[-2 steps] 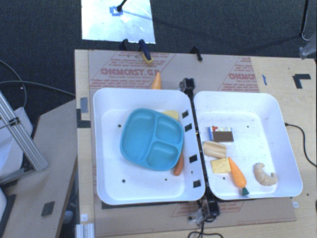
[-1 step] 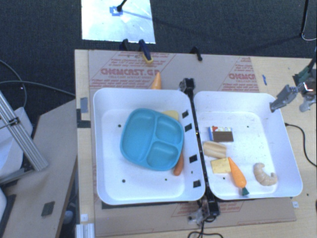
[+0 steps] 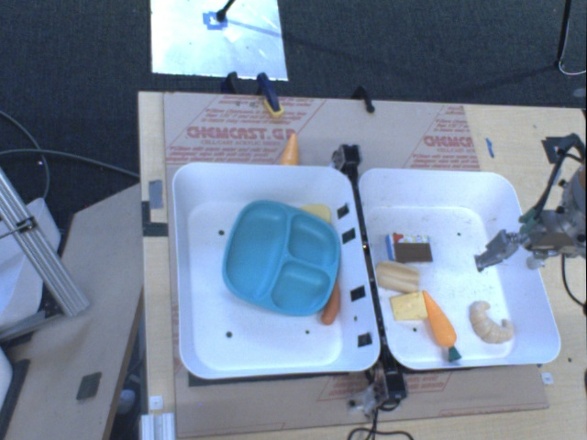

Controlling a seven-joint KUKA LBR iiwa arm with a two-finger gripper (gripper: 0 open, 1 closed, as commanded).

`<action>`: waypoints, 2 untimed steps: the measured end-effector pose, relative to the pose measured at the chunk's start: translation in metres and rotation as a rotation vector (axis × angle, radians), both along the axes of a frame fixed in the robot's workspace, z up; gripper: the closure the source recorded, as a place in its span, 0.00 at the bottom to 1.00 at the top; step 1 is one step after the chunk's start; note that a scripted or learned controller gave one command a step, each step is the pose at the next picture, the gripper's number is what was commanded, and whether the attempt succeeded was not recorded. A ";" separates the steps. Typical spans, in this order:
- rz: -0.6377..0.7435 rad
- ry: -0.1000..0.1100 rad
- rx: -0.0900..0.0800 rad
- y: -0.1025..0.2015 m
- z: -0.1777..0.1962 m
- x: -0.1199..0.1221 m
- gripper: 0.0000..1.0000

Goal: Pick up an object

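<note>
Fingers: whether open or closed cannot be told; the grey tip is small and blurred, and nothing can be made out between them.
Gripper (image 3: 488, 255): over the right bin's 3 o'clock side, tip pointing toward 9 o'clock, above bare white floor.
Arm (image 3: 559, 232): reaches in from the 3 o'clock edge, crossing the bin's rim.
Right bin (image 3: 440, 183): shallow, white, holding five loose things in its middle and 6 o'clock half.
Croissant (image 3: 489, 323): pale and curled, at 6 o'clock from the gripper, near but apart from it.
Carrot (image 3: 439, 323): orange with a green end, lying slantwise at 9 o'clock from the croissant.
Yellow cheese piece (image 3: 408, 306): touching the carrot's upper end.
Bread roll (image 3: 397, 276): just at 12 o'clock from the cheese.
Small dark box (image 3: 410, 248): at 12 o'clock from the roll, well apart from the gripper at its 9 o'clock.
Left bin (image 3: 206, 356): holds a blue divided plate (image 3: 281, 257), tilted over other things.
Second carrot (image 3: 330, 307): pokes out at the plate's 5 o'clock corner.
Yellow piece (image 3: 318, 213): shows at the plate's 1 o'clock edge.
Orange cone (image 3: 289, 149): on the cardboard just at 12 o'clock from the left bin.
</note>
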State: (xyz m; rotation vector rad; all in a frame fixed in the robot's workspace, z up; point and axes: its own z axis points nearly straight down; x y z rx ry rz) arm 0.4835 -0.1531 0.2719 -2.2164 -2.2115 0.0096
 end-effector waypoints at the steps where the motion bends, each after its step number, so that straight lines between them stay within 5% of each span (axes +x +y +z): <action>1: 0.013 -0.034 -0.007 0.041 0.153 0.055 0.00; 2: 0.022 -0.015 0.002 0.189 0.148 0.038 0.00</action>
